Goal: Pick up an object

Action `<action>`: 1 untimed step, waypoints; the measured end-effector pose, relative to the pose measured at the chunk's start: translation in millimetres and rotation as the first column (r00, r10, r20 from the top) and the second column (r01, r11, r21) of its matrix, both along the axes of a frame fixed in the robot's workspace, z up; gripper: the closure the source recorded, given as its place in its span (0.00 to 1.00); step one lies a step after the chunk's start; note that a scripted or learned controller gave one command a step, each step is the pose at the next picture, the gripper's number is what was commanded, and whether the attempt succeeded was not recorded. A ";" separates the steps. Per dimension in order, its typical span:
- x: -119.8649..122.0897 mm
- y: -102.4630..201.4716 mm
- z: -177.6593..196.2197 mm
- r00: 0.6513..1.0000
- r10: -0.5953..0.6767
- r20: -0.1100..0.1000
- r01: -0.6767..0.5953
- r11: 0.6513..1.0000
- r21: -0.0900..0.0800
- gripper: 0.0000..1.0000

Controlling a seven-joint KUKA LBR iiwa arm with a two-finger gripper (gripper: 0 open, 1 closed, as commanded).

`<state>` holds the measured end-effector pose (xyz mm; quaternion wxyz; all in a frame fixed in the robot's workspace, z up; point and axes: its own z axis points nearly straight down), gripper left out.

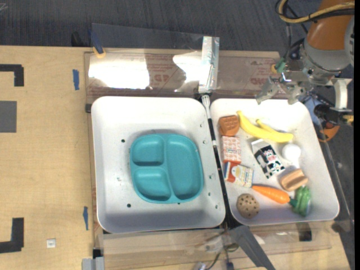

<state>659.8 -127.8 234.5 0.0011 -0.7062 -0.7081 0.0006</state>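
Camera view: curved yellow banana, smooth.

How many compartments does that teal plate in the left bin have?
3. The teal plate has a small compartment at its upper left, another at its lower left, and one long compartment down its right side. None looks hidden.

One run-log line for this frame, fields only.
gripper: above right bin's far edge, fingers spread, holding nothing | banana, carrot: lying in right bin | teal tray: in left bin
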 end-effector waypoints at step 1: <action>11.1 28.0 -117.1 0.968 0.251 0.013 -0.251 0.968 -0.002 0.00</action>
